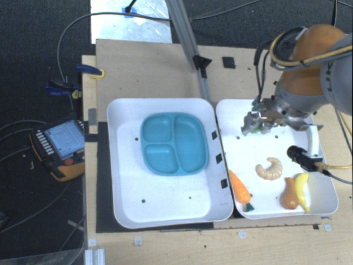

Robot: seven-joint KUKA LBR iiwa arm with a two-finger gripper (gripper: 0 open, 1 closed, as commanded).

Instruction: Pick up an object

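You see 2 shallow white plastic bins side by side on the tan worktop [138, 65], both w/ rounded corners and smooth glossy walls.

Left bin [124, 203]: 1 item, a teal plate [174, 143], rounded-square, smooth, split into 3 compartments (2 smaller on the left side, 1 long on the right). It sits in the upper middle of that bin.

Right bin [231, 115]: 4 small toy-food items, all in the near half.
- 1 carrot [239, 187], orange, tapered, w/ a dark green tip; lies against the bin's left wall, near the front corner.
- 1 shrimp [269, 168], pale beige, curled, ribbed-looking; approx. mid-bin.
- 1 banana [301, 190], yellow, curved, smooth; near the front right.
- 1 orange-brown lumpy piece [289, 195], touching the banana on its left; can't tell exactly what it is.

Arm: grey links w/ a big orange band [314, 54] above the wrist, cables looped round it. Gripper [255, 123] hangs over the rear part of the right bin, metallic, angular. The fingers look narrow, w/ nothing between them, though the small gap is hard to judge at this res. A black cylindrical part [300, 157] sticks out below the wrist, above the banana.

Gripper is well apart from all 4 items; nearest is the shrimp, below and to its right in the view.

Off the worktop, left: 1 handheld pendant [60, 142] w/ a grey screen and orange casing, on dark carpet.
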